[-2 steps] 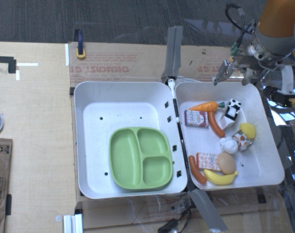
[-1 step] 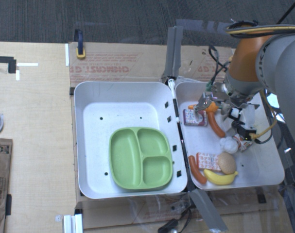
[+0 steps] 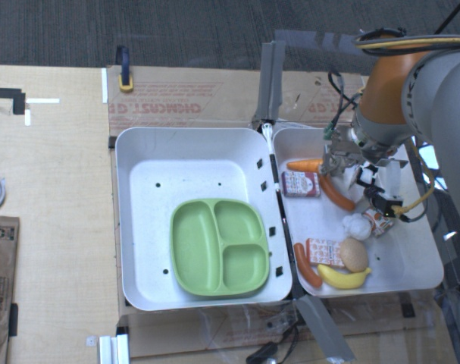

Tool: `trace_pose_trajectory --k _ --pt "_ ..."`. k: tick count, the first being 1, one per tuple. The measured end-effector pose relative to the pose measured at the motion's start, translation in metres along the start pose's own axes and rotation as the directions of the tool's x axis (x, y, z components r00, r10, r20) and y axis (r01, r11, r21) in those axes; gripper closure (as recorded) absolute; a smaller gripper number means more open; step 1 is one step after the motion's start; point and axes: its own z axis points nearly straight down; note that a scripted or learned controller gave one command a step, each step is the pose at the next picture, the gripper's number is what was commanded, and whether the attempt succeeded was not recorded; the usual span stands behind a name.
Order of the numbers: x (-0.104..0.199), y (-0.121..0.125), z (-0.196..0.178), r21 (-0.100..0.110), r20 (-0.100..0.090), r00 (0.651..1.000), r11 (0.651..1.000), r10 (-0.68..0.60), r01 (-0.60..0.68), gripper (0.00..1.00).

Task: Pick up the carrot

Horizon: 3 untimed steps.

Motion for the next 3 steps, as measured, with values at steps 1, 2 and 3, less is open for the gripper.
trace_pose_trajectory --k 1,2,3 --pt "0.0 0.0 0.0 0.0 0.0 1.0 1.0 0.0 0.0 0.0" --pt "0.01 0.018 0.02 0.017 0.002 0.985 0.985 -0.173 0.173 0.0" --pt "0.006 0.019 0.021 0.021 -0.001 0.949 0.949 -0.315 0.315 0.0"
